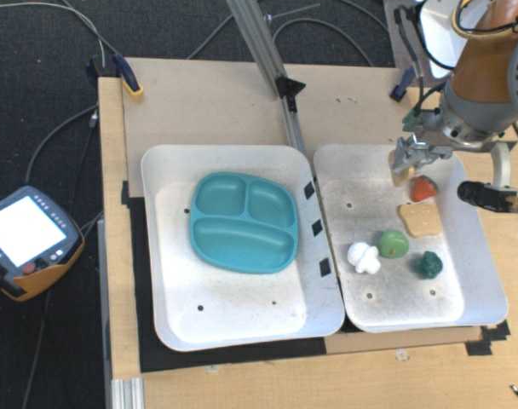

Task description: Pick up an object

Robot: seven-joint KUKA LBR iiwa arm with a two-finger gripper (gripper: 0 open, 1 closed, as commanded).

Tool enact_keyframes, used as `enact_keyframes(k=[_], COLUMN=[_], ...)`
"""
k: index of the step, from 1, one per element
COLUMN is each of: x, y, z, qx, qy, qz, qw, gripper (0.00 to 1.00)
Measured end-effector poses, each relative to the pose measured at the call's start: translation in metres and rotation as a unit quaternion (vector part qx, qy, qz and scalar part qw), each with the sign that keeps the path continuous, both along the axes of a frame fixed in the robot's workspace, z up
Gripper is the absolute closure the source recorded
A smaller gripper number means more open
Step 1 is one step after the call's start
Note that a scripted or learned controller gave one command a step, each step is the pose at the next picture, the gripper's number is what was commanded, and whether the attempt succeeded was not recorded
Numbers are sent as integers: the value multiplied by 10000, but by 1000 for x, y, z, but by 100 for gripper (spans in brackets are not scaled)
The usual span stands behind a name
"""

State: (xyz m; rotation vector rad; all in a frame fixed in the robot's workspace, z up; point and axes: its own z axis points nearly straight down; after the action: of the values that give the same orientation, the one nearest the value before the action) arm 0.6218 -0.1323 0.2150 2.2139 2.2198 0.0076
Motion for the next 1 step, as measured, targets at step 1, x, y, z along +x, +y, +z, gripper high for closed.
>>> enact_keyframes(k=[1], x=[2], y=[0], z=[50], qx=[0], qy=[1], qz=[-4], qw=[10000], gripper=[100])
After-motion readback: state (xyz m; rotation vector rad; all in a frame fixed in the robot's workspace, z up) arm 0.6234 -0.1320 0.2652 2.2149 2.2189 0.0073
